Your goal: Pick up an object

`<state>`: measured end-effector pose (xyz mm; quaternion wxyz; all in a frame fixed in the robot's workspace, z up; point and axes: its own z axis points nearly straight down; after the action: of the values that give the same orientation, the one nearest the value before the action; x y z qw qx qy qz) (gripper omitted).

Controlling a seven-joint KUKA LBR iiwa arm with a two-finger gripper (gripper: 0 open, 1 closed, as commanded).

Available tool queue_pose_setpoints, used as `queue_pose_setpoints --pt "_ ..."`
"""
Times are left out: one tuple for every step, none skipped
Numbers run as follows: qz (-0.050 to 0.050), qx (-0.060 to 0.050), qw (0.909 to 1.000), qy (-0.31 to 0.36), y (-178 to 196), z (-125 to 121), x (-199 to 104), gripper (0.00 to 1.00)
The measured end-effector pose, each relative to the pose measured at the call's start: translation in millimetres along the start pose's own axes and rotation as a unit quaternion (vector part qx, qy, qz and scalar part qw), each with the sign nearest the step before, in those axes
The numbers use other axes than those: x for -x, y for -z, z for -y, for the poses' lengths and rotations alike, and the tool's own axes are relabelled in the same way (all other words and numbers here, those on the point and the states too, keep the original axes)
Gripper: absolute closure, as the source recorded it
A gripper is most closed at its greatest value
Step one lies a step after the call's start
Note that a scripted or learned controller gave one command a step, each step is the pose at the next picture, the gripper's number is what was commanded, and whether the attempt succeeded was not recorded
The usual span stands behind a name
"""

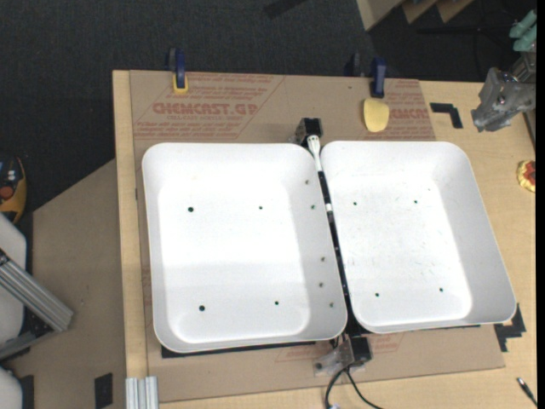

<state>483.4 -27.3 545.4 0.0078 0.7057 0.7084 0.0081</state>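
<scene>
I see the gripper (pixel 504 100) at upper right, grip state can't tell; the yellow piece (pixel 375 115) sits on the board just above the right bin (pixel 477 228), beside a blue clamp (pixel 378 77), so a pick there likely clips the clamp or bin rim.

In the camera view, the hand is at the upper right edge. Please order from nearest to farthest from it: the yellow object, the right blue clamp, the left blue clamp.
1. Right blue clamp, on the board's top edge, and the yellow rounded object just below it: too close to call.
2. Left blue clamp, far left along the top edge.

The grey metal hand hangs at the upper right.
</scene>
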Motion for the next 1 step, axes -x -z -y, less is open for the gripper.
queue_pose_setpoints --pt "0.0 -0.017 0.9999 0.001 -162.0 -87.4 -46.8 1.0"
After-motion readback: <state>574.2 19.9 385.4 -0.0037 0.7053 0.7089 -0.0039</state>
